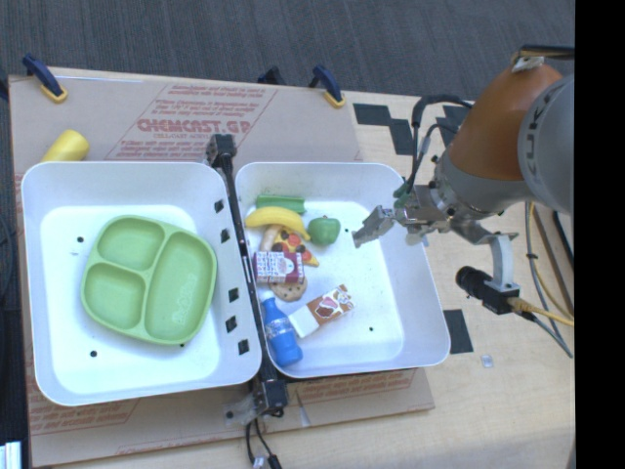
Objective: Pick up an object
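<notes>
**Arm parked at the right bin's rim, nothing grabbed yet**

Tabletop (488, 399) carries two white bins clipped side by side. We figure the clutter's bunched along the left wall of the right bin (415, 291) just from being dumped there: banana (273, 217), green apple (324, 229), snack pack (273, 265), blue bottle (280, 335), small carton (330, 305). Left bin (49, 291) has a green divided plate (148, 278). The jaws (373, 227) hang over the right bin's far-right corner, apple just beside them, nothing between them. Wide or narrow, we honestly can't tell.
</notes>
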Tool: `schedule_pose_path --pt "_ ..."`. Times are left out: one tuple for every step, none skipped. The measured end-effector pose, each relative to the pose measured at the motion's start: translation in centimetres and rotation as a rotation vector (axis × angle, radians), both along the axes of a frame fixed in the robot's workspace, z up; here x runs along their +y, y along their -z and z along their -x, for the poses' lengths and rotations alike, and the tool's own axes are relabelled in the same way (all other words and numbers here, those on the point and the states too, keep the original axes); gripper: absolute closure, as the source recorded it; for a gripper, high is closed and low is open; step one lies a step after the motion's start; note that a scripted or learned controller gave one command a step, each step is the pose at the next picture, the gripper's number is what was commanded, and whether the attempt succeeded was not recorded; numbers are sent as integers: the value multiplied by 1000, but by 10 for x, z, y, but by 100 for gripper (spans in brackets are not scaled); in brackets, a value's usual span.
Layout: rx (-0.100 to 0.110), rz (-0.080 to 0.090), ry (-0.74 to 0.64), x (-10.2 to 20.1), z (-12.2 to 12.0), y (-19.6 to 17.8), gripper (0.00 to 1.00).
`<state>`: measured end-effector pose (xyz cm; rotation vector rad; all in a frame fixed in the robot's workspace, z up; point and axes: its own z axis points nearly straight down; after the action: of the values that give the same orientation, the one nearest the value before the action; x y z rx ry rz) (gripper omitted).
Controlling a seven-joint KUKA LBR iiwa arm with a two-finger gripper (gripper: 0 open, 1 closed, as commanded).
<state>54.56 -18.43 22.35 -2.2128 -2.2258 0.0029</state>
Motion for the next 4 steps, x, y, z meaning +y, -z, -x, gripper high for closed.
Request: schedule_pose_path --pt "3 0 -1 -18 8 128 0" --pt "2 0 -5 -18 7 117 100" --pt "-3 1 1 -15 5 47 100" --pt "-2 0 1 -26 0 29 100"
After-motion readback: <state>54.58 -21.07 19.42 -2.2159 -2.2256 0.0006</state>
